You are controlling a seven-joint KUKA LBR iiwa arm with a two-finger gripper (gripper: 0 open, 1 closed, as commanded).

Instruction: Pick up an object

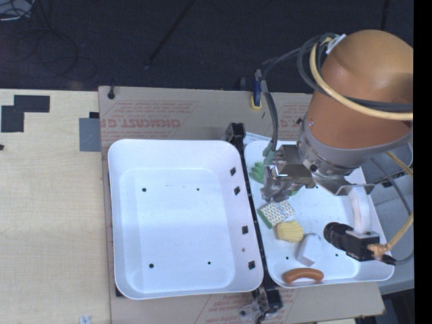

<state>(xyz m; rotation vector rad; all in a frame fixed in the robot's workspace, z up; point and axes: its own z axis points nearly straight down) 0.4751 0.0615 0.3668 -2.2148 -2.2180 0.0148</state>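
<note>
orange piece point(302, 275) nearest the camera, gripper point(278, 189) low beside the checkered packet point(277, 212)

orange and curved, the nearest piece is seen well to the near right of the checkered packet, by the front wall of the right bin point(322, 208). a yellow lump point(290, 231) is found just beside the packet on its near right, and a white block point(308, 250) is set a little further off on that same side. a green scrap point(258, 173) is seen on the packet's far left, close to the wall shared with the left bin point(175, 214), which is spread out to the packet's left.

the gripper is held just beyond the packet's far edge, between it and the green scrap. whether it is released or clenched cannot be told, and nothing is seen to be grasped. the step in hand is judged to be the approach and descent; no object is lifted yet.

the packet is taken as the likely target. it is seen as a small flat square, patterned in green and white checks, lying tilted on the bin floor. since it is thin and flat, a low, well-centred closing is judged to be needed next, followed by a straight lift. it could be slid aside or nudged against the yellow lump if the closing is placed off its edge.
</note>
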